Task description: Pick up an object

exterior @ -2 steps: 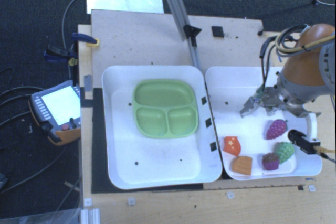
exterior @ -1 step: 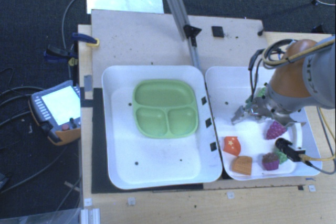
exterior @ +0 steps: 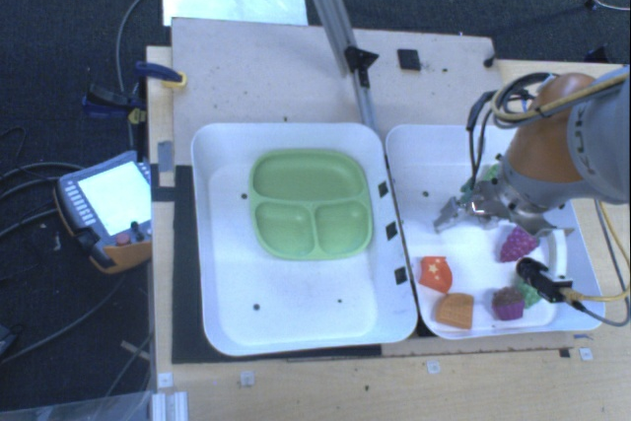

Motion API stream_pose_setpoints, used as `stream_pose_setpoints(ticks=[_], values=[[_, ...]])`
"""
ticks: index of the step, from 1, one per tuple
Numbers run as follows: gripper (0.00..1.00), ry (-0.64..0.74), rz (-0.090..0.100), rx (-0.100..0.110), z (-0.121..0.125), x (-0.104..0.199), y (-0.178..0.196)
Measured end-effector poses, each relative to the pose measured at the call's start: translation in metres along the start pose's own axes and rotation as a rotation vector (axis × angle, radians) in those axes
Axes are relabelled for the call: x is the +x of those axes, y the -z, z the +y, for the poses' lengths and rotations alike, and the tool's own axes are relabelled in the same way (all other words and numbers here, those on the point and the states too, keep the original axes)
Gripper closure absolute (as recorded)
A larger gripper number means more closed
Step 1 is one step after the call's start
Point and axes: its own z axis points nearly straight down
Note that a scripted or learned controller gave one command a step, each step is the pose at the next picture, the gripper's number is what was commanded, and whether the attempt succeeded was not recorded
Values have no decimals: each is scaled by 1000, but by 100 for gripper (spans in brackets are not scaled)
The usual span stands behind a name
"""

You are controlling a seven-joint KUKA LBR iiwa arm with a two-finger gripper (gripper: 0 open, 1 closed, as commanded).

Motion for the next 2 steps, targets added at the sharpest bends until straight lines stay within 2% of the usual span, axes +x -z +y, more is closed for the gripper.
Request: stream_pose_setpoints(ticks=[1,2], values=[[100,1,-1,-8,2,0,12],[100,4,-1,-3,10,-1,75]])
